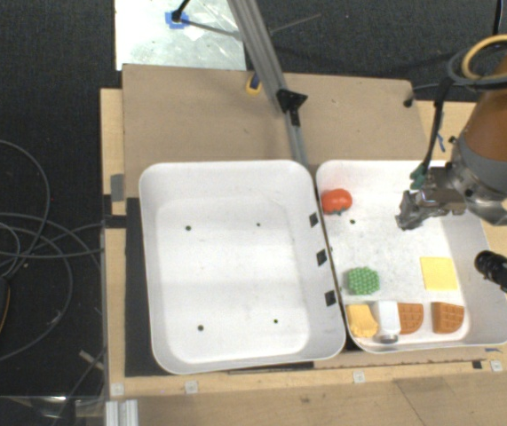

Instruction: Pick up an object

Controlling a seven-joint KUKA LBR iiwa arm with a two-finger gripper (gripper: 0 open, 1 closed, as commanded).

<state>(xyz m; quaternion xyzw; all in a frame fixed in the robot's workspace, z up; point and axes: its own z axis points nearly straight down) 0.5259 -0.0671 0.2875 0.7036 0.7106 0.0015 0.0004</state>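
Observation:
The right bin (386,180) holds a red-orange round object (336,201) near its back left corner, a green bumpy ball (362,280), a yellow flat square (439,273), and along the front edge a yellow-orange piece (361,319), a white cylinder (388,319) and two orange waffle-like pieces (410,317) (447,317). My gripper (410,217) hangs over the middle of the right bin, to the right of the red-orange object and behind the yellow square. I see nothing between its tips.
The left bin (231,264) sits beside the right one, with black clips (321,256) along the shared edge. A grey pole (266,56) slants across the bench from the back. Cables lie on the floor at left.

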